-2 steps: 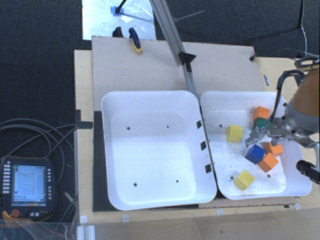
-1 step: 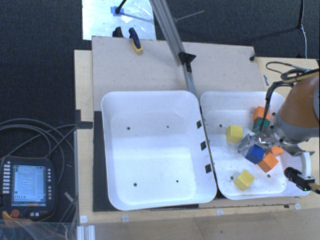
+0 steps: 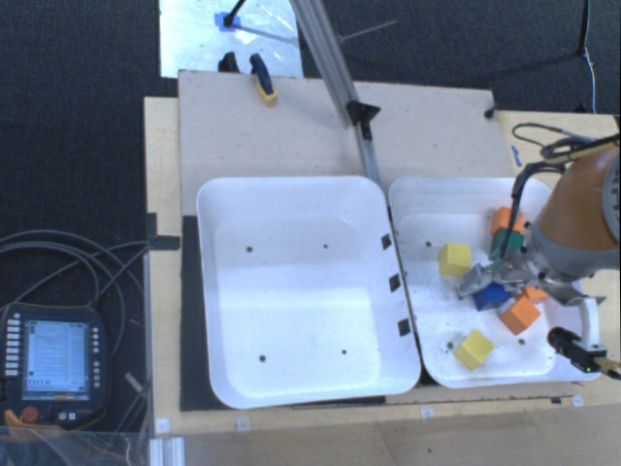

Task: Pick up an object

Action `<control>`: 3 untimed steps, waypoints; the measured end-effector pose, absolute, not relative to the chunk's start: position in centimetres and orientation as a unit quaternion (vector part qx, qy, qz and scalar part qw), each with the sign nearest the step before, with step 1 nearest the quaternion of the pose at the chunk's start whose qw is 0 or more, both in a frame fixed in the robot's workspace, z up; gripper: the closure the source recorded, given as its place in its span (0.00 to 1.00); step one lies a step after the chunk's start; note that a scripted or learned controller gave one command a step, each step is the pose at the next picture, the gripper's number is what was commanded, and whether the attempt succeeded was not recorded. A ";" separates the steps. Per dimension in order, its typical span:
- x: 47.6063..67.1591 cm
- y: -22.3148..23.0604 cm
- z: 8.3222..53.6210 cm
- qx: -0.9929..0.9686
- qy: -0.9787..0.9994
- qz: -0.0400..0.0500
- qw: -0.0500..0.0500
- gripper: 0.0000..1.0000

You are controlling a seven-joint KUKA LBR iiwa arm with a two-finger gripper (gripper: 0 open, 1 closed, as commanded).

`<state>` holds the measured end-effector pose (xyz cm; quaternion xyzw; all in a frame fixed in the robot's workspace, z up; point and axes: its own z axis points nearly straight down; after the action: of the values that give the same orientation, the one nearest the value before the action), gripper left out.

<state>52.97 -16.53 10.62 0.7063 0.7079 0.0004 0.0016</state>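
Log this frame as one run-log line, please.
phase: reaching | gripper: low in right bin, over blue block | grasp: cannot tell | nearby: orange block, two yellow blocks

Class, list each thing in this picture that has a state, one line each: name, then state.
Left bin: nothing in it.
Right bin: holds blocks.
Upper yellow block: lying loose in the right bin.
Lower yellow block: lying loose near the front wall.
Blue block: under the gripper.
Orange block: touching the blue block.
Gripper: low over the blocks; grip unclear.
Handheld screen: lit.
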 end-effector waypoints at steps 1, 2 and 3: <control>53.0 -16.5 11.7 0.706 0.709 0.001 0.002 1.00; 53.0 -16.5 16.0 0.706 0.708 0.001 0.002 1.00; 52.4 -17.4 21.2 0.706 0.708 0.001 0.003 1.00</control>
<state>52.43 -17.36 21.19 0.7060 0.7082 0.0013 0.0032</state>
